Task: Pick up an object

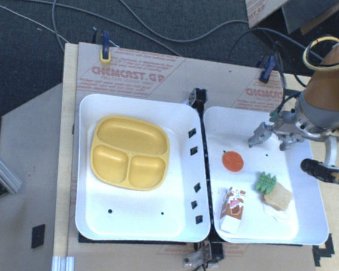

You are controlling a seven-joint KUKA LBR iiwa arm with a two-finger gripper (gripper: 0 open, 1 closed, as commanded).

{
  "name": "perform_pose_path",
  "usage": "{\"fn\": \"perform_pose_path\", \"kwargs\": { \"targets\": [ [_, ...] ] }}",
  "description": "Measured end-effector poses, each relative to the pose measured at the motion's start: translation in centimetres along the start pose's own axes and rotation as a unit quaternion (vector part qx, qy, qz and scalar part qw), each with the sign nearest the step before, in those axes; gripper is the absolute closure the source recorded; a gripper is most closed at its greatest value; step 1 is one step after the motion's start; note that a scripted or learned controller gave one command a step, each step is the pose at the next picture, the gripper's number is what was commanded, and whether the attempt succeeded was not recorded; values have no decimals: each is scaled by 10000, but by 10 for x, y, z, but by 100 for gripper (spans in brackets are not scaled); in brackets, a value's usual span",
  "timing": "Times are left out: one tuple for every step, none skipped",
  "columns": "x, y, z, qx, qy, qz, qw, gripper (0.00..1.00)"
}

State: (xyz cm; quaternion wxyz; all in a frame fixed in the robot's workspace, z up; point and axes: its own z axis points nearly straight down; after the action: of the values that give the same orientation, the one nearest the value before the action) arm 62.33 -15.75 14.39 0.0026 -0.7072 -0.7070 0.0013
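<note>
Two shallow white bins sit side by side on the desk, and the split between them looks deliberate: the left bin [83,213] carries only a yellow three-compartment plastic plate [130,152], lying flat in its upper half as a likely drop-off spot, while the right bin [310,228] keeps the loose pickable things together within the arm's reach from the right.

Those things are a flat round orange-red disc [233,161] near the bin's middle, a small green ridged block [266,182] touching a tan sponge-like chunk [278,197] to the right of it, and a small brown-and-white carton [233,207] lying on its side near the front wall. All lie apart from the walls, so approach from above looks unobstructed.

The end effector [275,139] hangs over the back part of the right bin with its two grey fingers spread apart, released, and nothing between them. It points downward at bare bin floor rather than at any item.

The nearest candidate is the orange-red disc, which lies forward and to the left of the end effector, near but not under it. The green block and tan chunk lie further forward, roughly in line with the fingers; the carton is farthest, well apart. By my judgement no grasp has begun.
</note>
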Motion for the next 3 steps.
{"fn": "perform_pose_path", "kwargs": {
  "targets": [
    [1,0,52,-1,0,-1,10000,0],
    [1,1,38,-29,-4,-2,10000,100],
    [0,1,-6,-52,-14,-2,10000,100]
  ]
}}
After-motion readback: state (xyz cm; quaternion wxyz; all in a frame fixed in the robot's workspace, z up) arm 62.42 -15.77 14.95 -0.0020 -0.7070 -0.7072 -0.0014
